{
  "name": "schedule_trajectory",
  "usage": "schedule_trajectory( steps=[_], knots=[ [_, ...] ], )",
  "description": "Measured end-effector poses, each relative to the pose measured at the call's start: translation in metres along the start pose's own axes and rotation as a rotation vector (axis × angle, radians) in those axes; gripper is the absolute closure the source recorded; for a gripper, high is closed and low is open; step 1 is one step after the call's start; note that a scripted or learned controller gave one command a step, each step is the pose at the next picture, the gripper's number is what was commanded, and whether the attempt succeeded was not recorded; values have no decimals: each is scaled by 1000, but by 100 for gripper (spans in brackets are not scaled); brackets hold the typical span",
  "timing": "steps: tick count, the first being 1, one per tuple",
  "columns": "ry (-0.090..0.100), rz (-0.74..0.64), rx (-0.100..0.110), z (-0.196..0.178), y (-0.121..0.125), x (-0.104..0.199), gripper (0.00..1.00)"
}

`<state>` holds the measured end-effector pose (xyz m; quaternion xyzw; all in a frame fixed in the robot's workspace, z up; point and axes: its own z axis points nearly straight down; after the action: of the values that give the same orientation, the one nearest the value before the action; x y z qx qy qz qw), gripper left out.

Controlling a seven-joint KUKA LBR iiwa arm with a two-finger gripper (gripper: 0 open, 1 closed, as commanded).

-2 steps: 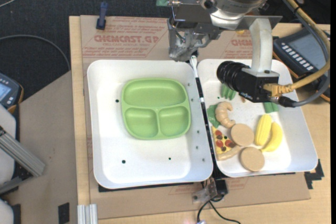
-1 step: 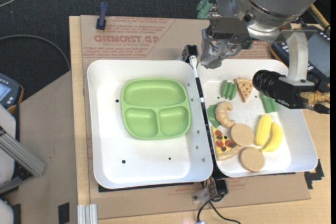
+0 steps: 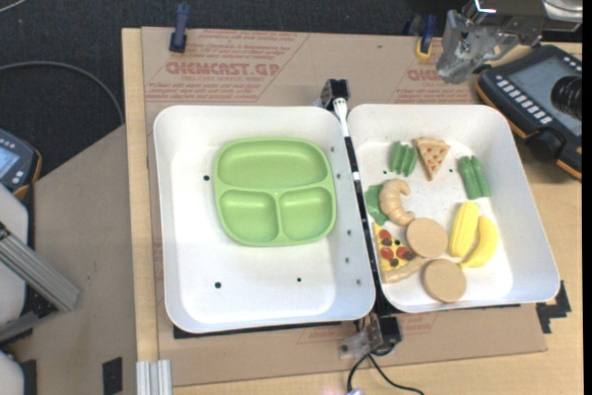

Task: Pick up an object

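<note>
- Hanging above the bench's far right corner, the gripper points down beyond the right bin, holding nothing; whether its fingers are apart cannot be told.
- Two white bins: the left bin holds one green three-part plate.
- Right bin holds toy food: two bean bunches, pizza wedge, croissant, two round cookies, banana, pizza slice.

Open room above crowded right bin
</note>
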<state>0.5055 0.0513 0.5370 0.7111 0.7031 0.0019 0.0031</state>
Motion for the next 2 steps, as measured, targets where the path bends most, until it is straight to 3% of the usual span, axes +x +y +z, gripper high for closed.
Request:
schedule_trajectory(
  steps=[1,2],
  knots=[
    [4,-16,-1,2,73,80,100],
    [5,-18,1,3,110,162,100]
  ],
)
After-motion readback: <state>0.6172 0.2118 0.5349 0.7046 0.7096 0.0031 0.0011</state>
